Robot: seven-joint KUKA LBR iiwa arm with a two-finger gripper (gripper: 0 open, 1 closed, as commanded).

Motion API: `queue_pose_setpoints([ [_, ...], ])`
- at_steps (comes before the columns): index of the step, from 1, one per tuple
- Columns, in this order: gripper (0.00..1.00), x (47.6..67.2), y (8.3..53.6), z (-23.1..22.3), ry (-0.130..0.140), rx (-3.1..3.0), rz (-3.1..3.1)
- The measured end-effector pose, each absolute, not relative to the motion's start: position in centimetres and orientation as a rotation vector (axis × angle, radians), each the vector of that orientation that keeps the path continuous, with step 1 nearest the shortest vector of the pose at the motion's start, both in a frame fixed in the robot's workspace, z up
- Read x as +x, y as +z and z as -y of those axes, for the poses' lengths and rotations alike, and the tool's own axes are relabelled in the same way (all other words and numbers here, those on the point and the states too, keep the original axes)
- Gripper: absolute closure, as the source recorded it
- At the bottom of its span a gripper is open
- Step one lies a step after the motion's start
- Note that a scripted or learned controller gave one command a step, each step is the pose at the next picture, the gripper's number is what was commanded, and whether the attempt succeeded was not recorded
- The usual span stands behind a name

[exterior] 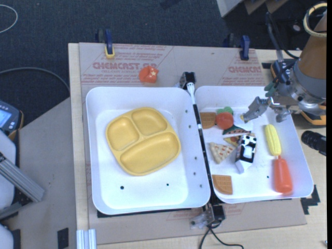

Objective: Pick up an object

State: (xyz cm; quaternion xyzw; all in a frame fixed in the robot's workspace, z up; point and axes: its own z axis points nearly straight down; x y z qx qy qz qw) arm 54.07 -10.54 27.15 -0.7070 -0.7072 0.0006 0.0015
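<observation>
In rt bin (298,139): 1 corn (273,139) | 1 carrot (282,175) | 1 tomato (224,120) | pincer (267,110) open, holds 0

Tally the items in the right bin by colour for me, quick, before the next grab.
Right bin, as far as the view shows:
Yellow: 1, corn cob
Orange: 1, carrot
Red: 1, tomato
Tan or brown: 3, cracker, pizza slice, brown piece
Black and white: 1, carton
Multicolour: 1, small piece
Total: 8
</observation>
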Motion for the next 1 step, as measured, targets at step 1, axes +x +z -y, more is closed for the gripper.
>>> queue_pose_setpoints([
  [1,0.0,50.51,15.23,9.27,0.013,-2.213,2.211],
])
